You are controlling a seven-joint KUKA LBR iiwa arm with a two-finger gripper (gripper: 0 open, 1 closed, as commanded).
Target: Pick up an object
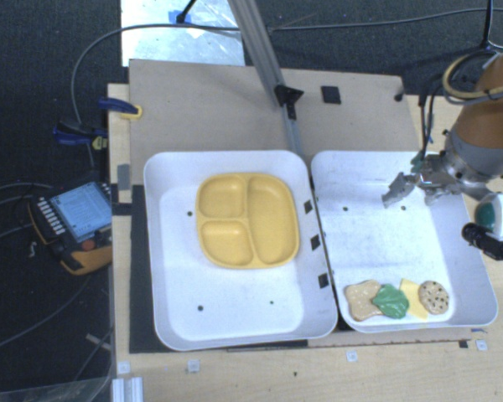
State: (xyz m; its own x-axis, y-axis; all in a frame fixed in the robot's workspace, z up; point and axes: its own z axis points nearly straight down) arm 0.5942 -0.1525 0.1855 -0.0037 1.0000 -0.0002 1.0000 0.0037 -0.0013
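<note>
Cookie (434, 296), toast (361, 299) in right bin (377, 224) — yellow tray (247, 220) in left bin (176, 308).

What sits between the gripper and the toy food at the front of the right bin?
Nothing: the camera view shows bare white floor of the right bin between the gripper and the toy food.

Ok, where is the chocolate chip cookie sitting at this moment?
The chocolate chip cookie lies in the right-hand bin, at its near right corner, rightmost in a row of toy foods, just right of a yellow cheese piece.
</note>
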